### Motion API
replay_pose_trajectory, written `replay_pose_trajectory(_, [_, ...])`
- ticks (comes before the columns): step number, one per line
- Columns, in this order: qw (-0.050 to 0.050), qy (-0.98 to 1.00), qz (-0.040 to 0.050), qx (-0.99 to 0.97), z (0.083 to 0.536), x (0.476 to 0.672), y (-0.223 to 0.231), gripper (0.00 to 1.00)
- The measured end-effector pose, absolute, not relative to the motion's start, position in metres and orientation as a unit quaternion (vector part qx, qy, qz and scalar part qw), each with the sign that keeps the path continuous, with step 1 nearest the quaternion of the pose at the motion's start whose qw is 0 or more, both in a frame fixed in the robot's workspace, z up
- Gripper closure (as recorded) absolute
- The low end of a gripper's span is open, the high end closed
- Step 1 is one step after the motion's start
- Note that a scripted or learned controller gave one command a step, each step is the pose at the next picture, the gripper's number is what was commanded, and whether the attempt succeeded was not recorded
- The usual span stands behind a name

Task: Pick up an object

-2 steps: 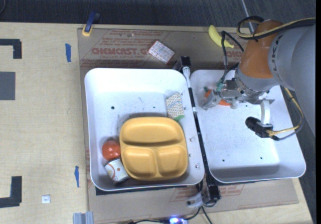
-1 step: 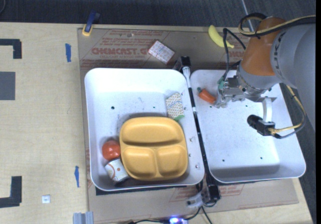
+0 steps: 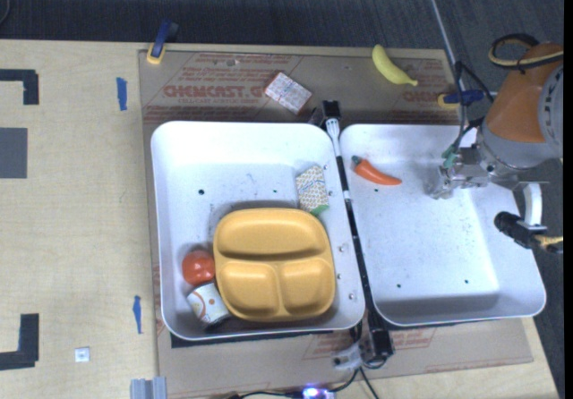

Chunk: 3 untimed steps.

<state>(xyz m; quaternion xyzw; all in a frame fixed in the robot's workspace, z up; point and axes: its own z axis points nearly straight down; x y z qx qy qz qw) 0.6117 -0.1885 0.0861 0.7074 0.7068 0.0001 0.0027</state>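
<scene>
Yellow plastic marks the divided tray [image 3: 273, 261] in the left bin [image 3: 170, 209], with a red ball [image 3: 197, 265] touching its left edge and a patterned packet [image 3: 311, 187] just above its right corner; none of these is engaged. Right of the tray, in the right bin [image 3: 466, 299], an orange carrot [image 3: 376, 174] lies near the upper left corner, well apart from the gripper [image 3: 445, 182], which hovers low further right. The step is judged to be the approach; gripper opening cannot be told, and the next move calls for leftward travel to straddle the carrot.
</scene>
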Motion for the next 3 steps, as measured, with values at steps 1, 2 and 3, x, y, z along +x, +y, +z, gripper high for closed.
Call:
replay_pose_trajectory(1, [0.002, 0.707, 0.0005, 0.707, 0.085, 0.612, -0.187, 0.00])
replay_pose_trajectory(2, [0.000, 0.707, 0.0002, 0.707, 0.086, 0.582, -0.111, 0.00])
replay_pose_trajectory(3, [0.001, 0.708, 0.0010, 0.707, 0.086, 0.631, -0.098, 0.00])
